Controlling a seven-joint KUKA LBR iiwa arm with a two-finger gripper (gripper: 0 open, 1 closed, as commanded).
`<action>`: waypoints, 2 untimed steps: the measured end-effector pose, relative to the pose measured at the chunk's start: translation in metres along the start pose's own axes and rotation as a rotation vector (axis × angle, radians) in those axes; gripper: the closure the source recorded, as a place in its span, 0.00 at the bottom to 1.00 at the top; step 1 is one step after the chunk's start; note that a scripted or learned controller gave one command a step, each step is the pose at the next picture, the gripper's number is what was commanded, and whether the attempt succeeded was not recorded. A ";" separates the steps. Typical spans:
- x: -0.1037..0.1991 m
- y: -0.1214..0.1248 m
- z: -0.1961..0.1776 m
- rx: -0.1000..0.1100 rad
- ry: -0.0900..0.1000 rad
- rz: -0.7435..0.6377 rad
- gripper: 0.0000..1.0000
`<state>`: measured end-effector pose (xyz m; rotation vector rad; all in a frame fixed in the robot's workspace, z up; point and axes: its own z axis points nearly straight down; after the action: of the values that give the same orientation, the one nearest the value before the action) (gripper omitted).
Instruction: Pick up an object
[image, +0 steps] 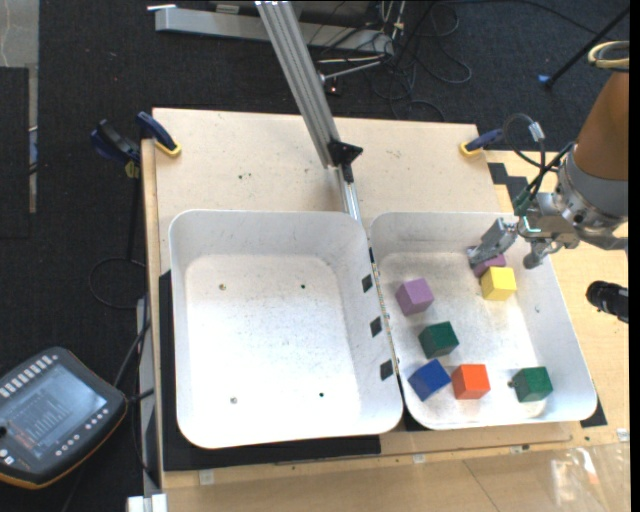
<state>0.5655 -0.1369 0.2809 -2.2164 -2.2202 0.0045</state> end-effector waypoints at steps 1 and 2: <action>0.000 0.001 -0.002 -0.005 -0.001 0.001 0.00; -0.007 0.006 0.046 0.000 -0.001 0.003 0.00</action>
<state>0.5712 -0.1438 0.2349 -2.2197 -2.2175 0.0054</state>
